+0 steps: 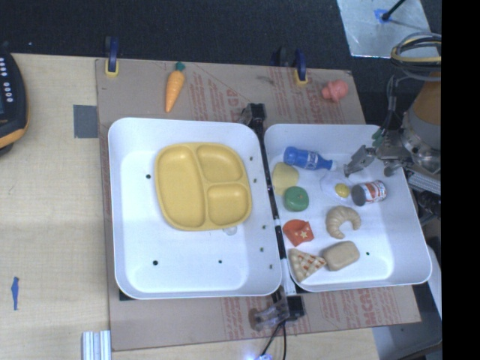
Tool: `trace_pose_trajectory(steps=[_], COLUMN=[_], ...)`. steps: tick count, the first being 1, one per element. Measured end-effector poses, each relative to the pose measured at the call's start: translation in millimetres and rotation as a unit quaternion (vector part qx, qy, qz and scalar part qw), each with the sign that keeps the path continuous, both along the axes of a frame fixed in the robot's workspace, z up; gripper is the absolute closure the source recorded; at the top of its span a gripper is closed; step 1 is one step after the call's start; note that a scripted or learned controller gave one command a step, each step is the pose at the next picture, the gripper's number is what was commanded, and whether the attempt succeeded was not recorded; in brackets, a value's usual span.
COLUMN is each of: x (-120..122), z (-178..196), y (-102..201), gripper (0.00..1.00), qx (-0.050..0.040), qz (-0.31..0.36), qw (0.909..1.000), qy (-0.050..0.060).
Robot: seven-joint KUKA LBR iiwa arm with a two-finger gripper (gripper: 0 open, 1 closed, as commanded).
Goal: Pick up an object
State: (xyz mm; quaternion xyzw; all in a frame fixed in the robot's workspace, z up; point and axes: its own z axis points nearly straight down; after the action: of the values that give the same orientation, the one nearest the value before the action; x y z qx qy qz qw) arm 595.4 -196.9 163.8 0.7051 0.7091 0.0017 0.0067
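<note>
Tabletop [60, 201], right bin [405, 272]: tool [363, 161] hovering at 1 o'clock, fingers spread, holding nothing. Small can [370, 193] lying just below at 5 o'clock; I'm judging a centred descent safest.

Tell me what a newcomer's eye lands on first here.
The yellow divided plate dominates the left bin. The right bin is crowded with small toy foods: a blue bottle, a croissant, a pizza slice. The gripper hangs over that bin's far right corner.
</note>
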Motion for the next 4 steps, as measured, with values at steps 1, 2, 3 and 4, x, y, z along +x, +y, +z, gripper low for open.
trace_pose_trajectory(steps=[1, 2, 3, 4], x=[-56, 3, 65, 61], z=[-44, -73, -38, -66], y=[19, 16, -16, -14], gripper=[0.0, 0.0, 0.0, 0.0], qx=[0.0051, 0.003, 0.0016, 0.0037], qz=[-0.001, 0.0, 0.001, 0.001], qw=[0.9999, 1.0, 1.0, 1.0], qy=[0.011, 0.005, 0.002, 0.008])
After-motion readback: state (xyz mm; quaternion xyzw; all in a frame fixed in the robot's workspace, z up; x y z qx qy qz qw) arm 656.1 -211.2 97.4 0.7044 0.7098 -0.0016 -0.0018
